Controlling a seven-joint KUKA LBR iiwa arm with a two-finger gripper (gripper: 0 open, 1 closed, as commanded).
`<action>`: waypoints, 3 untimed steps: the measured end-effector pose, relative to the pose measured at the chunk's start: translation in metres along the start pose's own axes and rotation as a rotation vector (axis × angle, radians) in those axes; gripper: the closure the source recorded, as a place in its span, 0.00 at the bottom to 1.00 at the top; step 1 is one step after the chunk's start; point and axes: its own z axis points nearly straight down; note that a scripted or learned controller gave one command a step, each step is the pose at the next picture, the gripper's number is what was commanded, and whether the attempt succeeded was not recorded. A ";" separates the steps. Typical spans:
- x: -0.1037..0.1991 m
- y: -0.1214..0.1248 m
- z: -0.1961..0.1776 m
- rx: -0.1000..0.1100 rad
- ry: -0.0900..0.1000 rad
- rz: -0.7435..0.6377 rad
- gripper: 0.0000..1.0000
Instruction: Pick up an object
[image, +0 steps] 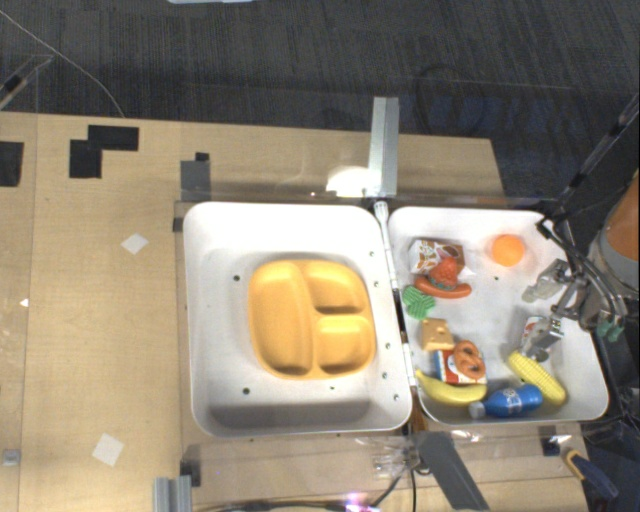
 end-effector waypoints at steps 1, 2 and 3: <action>0.039 0.039 0.026 -0.001 -0.004 -0.166 0.00; 0.036 0.040 0.014 -0.001 -0.014 -0.169 1.00; 0.005 -0.018 0.099 0.000 0.001 -0.291 1.00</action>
